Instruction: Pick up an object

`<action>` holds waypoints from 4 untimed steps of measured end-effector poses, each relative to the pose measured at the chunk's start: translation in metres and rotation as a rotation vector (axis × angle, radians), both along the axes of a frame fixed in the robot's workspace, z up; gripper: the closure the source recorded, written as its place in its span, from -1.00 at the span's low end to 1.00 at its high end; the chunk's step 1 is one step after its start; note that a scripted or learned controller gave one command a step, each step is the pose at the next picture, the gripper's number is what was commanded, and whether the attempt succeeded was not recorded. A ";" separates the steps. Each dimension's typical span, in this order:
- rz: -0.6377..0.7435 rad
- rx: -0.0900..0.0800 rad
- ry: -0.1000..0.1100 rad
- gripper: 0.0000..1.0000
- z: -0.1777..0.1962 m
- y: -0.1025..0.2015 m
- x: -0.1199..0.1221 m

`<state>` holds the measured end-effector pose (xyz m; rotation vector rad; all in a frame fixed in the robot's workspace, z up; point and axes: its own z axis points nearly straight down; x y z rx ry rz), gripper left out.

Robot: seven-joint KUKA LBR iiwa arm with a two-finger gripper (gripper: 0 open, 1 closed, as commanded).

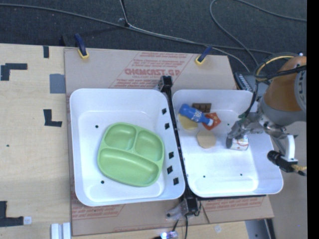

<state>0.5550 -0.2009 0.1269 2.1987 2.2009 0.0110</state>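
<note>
My claw (238, 141) hung low in the right bin (259, 180); its grip I could not tell.
The tan puck (206, 140) lay just beside it, toward the divider.

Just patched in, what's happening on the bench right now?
The arm reaches in from the right, with its gripper low in the right bin, down at a small white-and-red object. Whether it has a grip can't be told. A blue bottle, a tan round piece and a few other small items lie further left in that bin. The left bin holds a green divided plate.
</note>
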 end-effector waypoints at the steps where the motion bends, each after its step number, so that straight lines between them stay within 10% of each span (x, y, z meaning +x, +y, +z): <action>1: 0.001 0.015 0.022 1.00 0.063 -0.001 0.003; 2: 0.000 0.016 0.026 1.00 0.077 -0.001 0.004; 4: 0.007 0.018 0.026 1.00 0.091 0.107 0.015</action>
